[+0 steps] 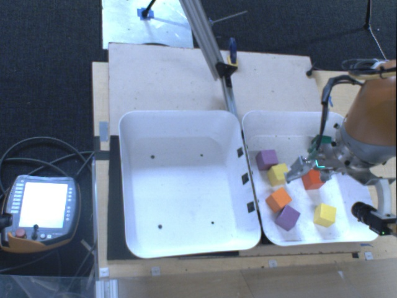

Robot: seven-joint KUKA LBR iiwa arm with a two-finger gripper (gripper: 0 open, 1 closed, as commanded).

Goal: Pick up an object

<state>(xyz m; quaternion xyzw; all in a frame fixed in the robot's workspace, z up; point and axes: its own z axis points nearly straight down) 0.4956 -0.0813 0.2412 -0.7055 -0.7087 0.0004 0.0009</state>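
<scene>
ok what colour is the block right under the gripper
Red-orange: the block beside the gripper, seen in the camera view.

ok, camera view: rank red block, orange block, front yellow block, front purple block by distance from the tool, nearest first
From the tool, over the right bin:
1. Red block, right beside its tip.
2. Orange block, towards the front, left of the tool.
3. Front purple block and front yellow block, near the front rim: too close to call.

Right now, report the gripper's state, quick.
Gripper: over the right bin, beside the red-orange cube and yellow cube. Open or closed cannot be told; nothing is visibly held.
</scene>
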